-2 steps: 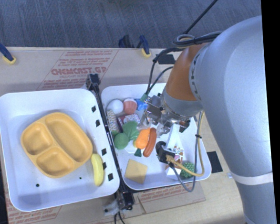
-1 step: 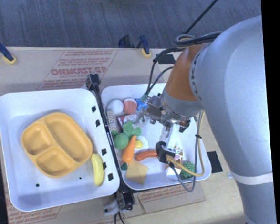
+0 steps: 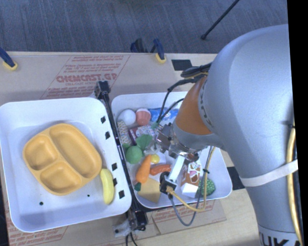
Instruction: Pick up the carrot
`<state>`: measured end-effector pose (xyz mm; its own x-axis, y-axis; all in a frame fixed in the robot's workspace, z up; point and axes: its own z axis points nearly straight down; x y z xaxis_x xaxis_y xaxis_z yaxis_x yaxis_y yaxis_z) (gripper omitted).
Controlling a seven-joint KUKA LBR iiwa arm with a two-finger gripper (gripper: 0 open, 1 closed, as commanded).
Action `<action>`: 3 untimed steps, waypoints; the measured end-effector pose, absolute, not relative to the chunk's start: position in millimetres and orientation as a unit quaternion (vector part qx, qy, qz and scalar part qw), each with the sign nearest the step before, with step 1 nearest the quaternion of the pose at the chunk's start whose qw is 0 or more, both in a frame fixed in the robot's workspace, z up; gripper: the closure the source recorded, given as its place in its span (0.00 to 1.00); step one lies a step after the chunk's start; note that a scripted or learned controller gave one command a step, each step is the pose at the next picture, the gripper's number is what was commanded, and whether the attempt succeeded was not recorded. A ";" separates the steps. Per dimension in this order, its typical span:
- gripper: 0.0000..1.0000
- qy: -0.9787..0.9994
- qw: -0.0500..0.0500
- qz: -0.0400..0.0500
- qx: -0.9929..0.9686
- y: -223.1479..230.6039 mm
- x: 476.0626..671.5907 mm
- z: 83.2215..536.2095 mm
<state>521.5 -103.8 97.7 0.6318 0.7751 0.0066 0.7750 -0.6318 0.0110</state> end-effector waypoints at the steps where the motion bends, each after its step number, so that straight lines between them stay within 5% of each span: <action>1: 0.00 0.366 -0.003 -0.002 0.931 -94.9 483.1 90.8; 3: 0.00 0.316 -0.004 -0.003 0.949 -90.4 475.3 90.7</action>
